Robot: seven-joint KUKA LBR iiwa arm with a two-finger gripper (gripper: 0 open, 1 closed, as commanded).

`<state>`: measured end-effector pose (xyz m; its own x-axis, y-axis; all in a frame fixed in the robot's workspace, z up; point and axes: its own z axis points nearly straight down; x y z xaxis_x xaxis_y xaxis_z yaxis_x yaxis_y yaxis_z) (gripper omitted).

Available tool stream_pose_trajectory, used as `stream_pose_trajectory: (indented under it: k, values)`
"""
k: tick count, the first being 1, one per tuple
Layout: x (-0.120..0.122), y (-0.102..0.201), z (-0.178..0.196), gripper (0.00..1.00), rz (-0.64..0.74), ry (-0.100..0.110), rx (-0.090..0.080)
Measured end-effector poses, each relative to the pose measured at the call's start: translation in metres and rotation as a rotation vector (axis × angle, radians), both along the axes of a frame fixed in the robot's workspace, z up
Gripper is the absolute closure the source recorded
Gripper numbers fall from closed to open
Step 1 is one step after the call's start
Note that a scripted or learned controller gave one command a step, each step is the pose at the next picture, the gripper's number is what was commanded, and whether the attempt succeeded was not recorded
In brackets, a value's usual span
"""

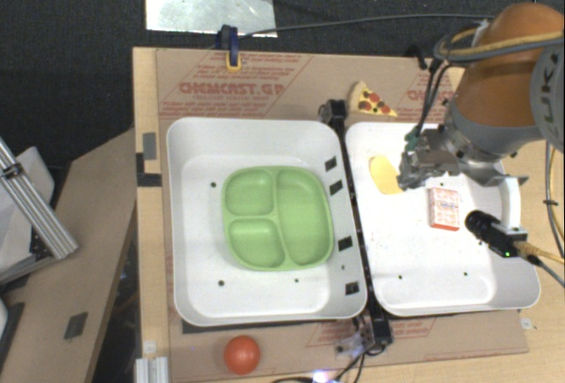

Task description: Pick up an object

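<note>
"What's lying about on the left? I'm behind the post."

"An orange ball (242,354) on the board in front of the bins, outside both, so I'd say it's no part of this try. Then the left bin (190,196), with a green divided plate (275,217) flat in the middle of it. Nobody's reaching that way."

"And past the divider?"

"A toy pizza slice (372,100) on the cardboard just behind the right bin (441,280), again outside. Inside that bin, a yellow piece (383,175) near the back left, flat on the floor. A little further right there's a small red-and-white packet (444,208), also flat, clear of the yellow piece."

"So which one is it after?"

"The yellow one, I'd judge. The gripper (413,168) is low in the bin just beside it, on its right edge, with the arm coming over from the right, which is why the packet is half under the wrist."

"Got hold of it?"

"Can't say. The head is a dark tangle from here; whether it's clamped or spread I cannot tell, and the yellow piece looks to be lying on the bin floor, not lifted."
</note>
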<state>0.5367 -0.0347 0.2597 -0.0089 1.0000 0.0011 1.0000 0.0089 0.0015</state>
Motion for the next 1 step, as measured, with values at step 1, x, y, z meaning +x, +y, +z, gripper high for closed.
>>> stream_pose_trajectory:
  k: [1]
  values:
    - [0.0103,0.0413,-0.0052,1.00,-0.001,0.000,0.000]
